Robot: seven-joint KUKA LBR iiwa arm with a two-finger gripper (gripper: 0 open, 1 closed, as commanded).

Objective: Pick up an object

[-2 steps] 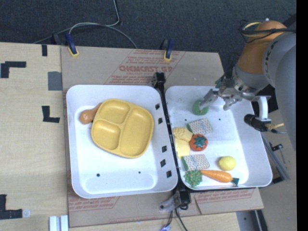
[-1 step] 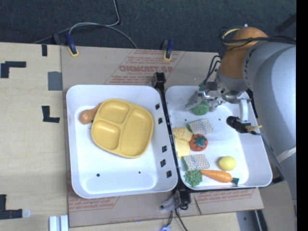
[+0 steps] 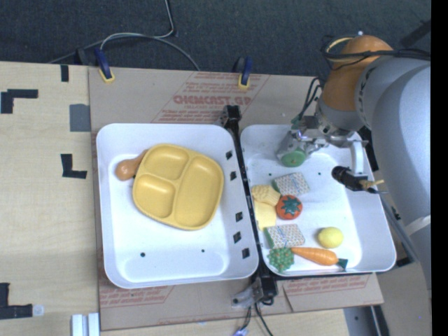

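My gripper (image 3: 294, 150) is over the far part of the right bin (image 3: 364, 219), near its back wall. A small round green object (image 3: 293, 159) sits right at the gripper's tip, partly covered by it; I cannot tell whether it is held or lying on the bin floor. Closer to the front lie a red tomato (image 3: 288, 206), a yellow lemon (image 3: 330, 237), an orange carrot (image 3: 315, 256), a green broccoli piece (image 3: 281, 260), two checkered pads (image 3: 292, 183) (image 3: 285, 234) and pale yellow pieces (image 3: 264, 205).
The left bin (image 3: 168, 261) holds a yellow divided plate (image 3: 178, 185) with a brown item (image 3: 126, 168) sticking out from under its left edge. A black divider (image 3: 239, 187) runs between the bins. The arm's grey body (image 3: 402, 138) overhangs the right bin's far right side.
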